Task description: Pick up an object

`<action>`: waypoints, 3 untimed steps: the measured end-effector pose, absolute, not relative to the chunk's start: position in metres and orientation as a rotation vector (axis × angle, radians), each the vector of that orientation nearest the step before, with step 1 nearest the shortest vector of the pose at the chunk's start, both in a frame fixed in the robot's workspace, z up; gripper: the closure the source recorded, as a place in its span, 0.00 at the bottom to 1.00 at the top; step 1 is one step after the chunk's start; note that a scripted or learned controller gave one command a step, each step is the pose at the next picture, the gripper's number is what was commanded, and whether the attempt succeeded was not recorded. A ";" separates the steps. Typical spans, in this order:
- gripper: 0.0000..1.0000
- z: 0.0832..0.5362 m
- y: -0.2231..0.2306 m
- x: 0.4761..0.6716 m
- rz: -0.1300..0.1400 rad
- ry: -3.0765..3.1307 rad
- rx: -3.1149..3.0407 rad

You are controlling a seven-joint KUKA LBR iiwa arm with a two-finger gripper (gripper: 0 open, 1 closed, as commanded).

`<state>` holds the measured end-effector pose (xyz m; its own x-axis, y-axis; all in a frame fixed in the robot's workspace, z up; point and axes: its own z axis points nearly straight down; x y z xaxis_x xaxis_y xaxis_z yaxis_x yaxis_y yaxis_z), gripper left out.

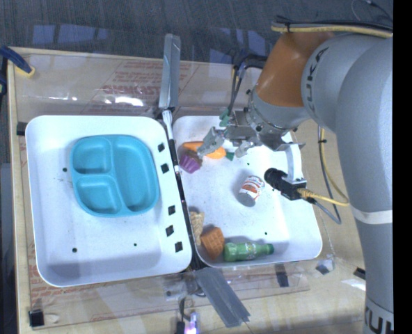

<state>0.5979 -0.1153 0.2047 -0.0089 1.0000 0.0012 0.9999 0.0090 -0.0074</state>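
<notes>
My gripper (223, 147) hangs over the back left part of the right bin (300, 235), with its fingers spread open. An orange piece (216, 154) lies right under and between the fingertips; I cannot tell whether they touch it. Just left of it are a second orange item (191, 146) and a purple object (189, 162). A small white can with a red label (251, 188) lies in the middle of the bin. Along the front wall rests a green bottle (248, 250) on its side.
The left bin (53, 256) holds a blue divided tray (114, 175). A brown pastry-like item (212, 240) and a pale one (195, 221) sit near the right bin's front left corner. A black connector with a yellow cable (284, 184) juts from the arm above the bin.
</notes>
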 end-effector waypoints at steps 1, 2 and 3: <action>0.00 0.207 -0.180 0.577 0.006 -2.309 -2.120; 0.00 0.105 -0.207 0.558 0.002 -2.391 -2.031; 0.00 0.090 -0.211 0.607 0.002 -2.553 -1.825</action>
